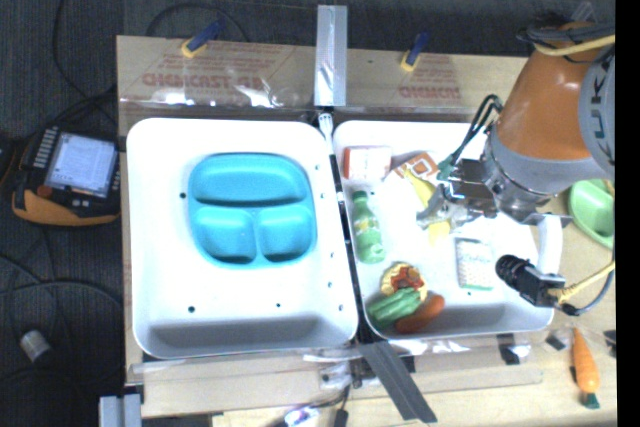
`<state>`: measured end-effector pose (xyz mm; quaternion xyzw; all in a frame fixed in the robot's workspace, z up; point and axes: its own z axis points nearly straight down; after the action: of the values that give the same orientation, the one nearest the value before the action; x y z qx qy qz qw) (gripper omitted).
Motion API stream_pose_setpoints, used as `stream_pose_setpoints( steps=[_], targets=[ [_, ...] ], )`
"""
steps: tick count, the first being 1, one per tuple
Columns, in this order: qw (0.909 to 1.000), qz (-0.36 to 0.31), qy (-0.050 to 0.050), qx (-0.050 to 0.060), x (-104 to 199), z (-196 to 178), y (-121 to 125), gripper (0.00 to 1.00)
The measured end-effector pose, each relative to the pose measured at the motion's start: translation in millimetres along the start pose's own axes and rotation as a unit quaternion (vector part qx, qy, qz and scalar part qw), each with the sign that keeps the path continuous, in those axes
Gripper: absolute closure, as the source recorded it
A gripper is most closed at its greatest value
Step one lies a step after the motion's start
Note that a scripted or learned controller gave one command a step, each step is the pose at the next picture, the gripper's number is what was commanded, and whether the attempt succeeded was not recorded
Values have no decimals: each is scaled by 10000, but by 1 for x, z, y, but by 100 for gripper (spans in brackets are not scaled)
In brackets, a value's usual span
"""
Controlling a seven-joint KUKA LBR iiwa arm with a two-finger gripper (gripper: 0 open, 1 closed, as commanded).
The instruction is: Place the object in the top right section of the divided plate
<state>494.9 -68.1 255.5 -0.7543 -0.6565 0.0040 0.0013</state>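
**Arm over right bin; plate lay far to its left**

The gripper [440, 205] hovered low over the right bin [520, 315], just above a small yellow object [438, 229]; whether it was clenched could not be told. The divided plate [250, 207] sat in the left bin [160, 315], well apart. A green bottle [366, 227], cartons and toy vegetables [402, 300] shared the right bin.

Divided plate [249, 207] unobstructed — right bin [520, 317] cluttered
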Motion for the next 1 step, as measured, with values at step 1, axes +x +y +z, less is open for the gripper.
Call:
stream_pose_setpoints(
  steps=[1],
  targets=[
    [10000,0,0,-1,0,0,0,0]
  ],
)
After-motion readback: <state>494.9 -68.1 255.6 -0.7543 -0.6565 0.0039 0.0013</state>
